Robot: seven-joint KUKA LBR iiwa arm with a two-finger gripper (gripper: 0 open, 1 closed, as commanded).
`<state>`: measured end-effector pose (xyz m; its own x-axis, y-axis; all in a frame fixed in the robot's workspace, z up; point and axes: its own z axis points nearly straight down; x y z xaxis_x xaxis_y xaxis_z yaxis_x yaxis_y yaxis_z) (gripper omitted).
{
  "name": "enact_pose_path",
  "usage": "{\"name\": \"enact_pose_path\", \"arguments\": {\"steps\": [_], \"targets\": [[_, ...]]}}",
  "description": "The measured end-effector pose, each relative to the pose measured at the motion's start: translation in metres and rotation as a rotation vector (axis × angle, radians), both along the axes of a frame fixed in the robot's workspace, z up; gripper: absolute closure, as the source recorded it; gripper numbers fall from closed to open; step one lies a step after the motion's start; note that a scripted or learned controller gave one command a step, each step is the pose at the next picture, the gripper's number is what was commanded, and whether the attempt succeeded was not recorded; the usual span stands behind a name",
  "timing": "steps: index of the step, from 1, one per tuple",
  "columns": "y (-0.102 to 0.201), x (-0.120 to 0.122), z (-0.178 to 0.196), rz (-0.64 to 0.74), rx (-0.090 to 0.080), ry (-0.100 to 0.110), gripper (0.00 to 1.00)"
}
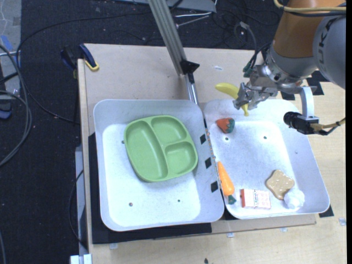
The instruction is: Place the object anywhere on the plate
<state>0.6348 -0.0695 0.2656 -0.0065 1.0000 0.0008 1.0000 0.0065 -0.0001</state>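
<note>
A green three-compartment plate (161, 147) lies in the left white bin (110, 164) with nothing on it. A yellow banana (225, 88) hangs over the far rim of the right bin (269, 150). My gripper (243, 102) is closed around its right part: yellow shows to the left of the fingers and a yellow tip pokes out below them. The grey arm with its orange band comes down from the upper right. Gripper and banana are well to the right of the plate and farther back.
The right bin holds a strawberry (225, 125) near its far left corner, a carrot (225, 181) along its left wall, a small red-and-white box (256, 198), a piece of toast (279, 183) and a white lump (293, 200). A slanted metal pole (170, 32) stands behind the bins.
</note>
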Motion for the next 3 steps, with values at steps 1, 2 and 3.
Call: {"name": "enact_pose_path", "arguments": {"steps": [1, 2, 3], "targets": [[0.063, -0.002, -0.009, 0.0, 0.0, 0.001, 1.0], [0.114, -0.006, -0.009, 0.002, 0.001, 0.0, 1.0], [0.168, -0.009, -0.027, 0.001, 0.0, 0.002, 1.0]]}}
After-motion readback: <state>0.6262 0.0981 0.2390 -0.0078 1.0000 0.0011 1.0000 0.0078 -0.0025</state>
